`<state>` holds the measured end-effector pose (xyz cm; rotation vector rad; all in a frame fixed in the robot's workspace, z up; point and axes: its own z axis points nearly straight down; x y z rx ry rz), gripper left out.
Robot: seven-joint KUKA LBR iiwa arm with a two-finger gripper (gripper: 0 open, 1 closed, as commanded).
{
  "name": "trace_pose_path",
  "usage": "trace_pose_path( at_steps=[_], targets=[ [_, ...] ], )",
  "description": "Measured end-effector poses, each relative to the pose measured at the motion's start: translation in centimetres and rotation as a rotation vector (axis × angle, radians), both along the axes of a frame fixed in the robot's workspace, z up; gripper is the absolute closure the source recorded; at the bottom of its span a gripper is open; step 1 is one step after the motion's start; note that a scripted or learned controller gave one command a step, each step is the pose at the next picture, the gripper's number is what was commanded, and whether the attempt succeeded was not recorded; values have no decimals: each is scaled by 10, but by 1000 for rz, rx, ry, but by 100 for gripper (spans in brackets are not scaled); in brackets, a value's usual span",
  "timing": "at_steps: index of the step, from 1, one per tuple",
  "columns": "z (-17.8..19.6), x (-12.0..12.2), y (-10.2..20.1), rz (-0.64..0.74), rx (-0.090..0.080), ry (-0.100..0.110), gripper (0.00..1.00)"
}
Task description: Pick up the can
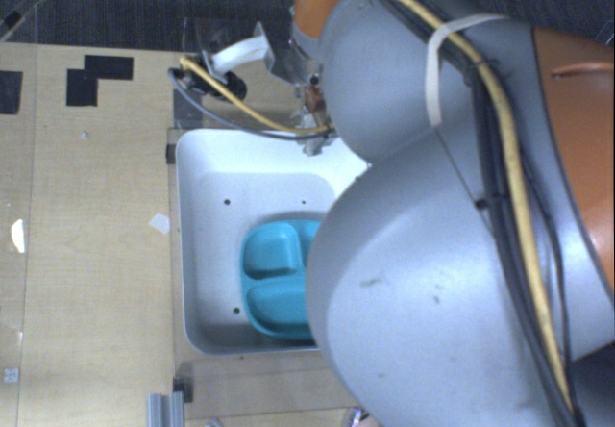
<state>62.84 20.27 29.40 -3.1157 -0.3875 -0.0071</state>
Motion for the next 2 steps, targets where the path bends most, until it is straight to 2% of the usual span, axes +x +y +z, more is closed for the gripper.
trace_pose_path(
  at_steps=[1,2],
  targets=[
    [12,1,-1,0,1,-4,100],
    [-17,-26,9,-45,-1,2,100]
  ],
)
